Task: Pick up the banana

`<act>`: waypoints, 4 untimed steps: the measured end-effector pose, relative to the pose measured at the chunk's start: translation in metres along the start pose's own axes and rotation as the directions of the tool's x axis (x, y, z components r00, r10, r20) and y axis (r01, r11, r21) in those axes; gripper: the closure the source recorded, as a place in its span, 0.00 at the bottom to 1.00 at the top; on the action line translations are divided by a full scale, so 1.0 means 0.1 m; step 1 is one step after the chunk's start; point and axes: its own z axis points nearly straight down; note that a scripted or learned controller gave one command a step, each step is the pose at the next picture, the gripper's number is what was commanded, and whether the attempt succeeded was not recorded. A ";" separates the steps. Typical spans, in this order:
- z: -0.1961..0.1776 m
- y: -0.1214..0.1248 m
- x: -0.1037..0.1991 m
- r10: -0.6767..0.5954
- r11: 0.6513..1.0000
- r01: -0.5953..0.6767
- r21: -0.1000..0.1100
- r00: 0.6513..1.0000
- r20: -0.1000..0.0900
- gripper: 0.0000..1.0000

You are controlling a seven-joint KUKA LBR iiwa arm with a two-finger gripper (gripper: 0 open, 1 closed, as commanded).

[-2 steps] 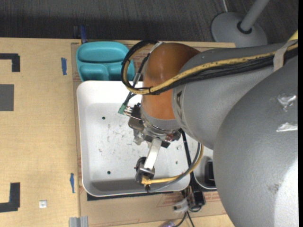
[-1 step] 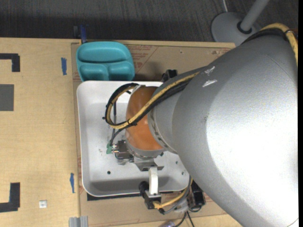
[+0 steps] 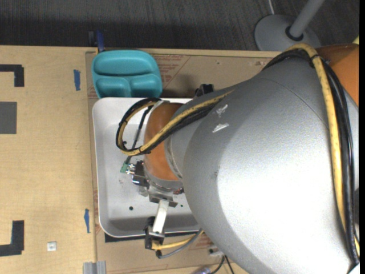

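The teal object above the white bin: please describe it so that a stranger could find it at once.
Start from the white bin under the grey arm. Just beyond its top left corner, on the brown bench, lies the teal object. It alone is teal, rounded and moulded, with two hollows along its front.

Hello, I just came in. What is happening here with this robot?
A grey KUKA arm reaches from the right over a white bin on the bench; its task is to pick up a banana. The arm's body covers most of the bin, and its wrist end hangs low over the bin floor. A teal plastic object lies just beyond the bin's far edge. No grasp can be confirmed from this view.
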 end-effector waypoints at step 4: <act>-1.16 -0.03 0.04 -0.361 0.933 0.361 0.011 0.933 0.001 1.00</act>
